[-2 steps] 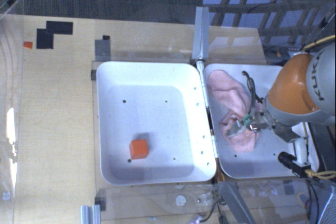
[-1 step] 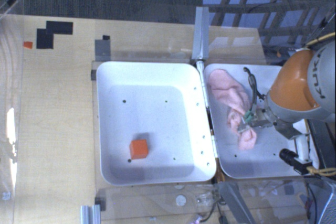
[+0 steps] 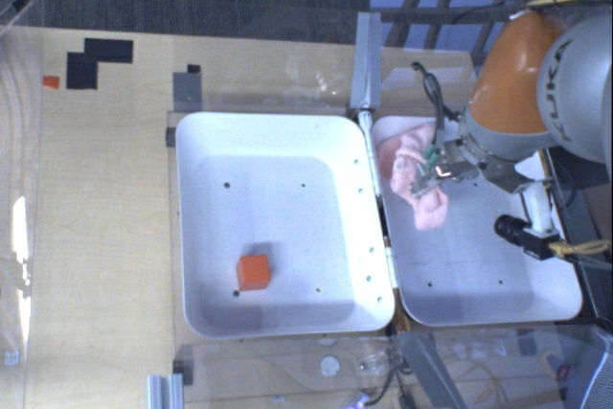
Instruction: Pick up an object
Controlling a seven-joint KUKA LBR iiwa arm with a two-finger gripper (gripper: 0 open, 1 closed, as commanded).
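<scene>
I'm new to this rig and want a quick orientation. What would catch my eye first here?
The grey arm with its orange band dominates the upper right, its end effector down on a pale pink crumpled soft object at the far-left end of the right bin. In the left bin, a small orange block sits alone near the front.

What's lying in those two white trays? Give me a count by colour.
Orange block: 1, in the left tray
Pink soft thing: 1, in the right tray, with the claw right over it
Total: 2
</scene>
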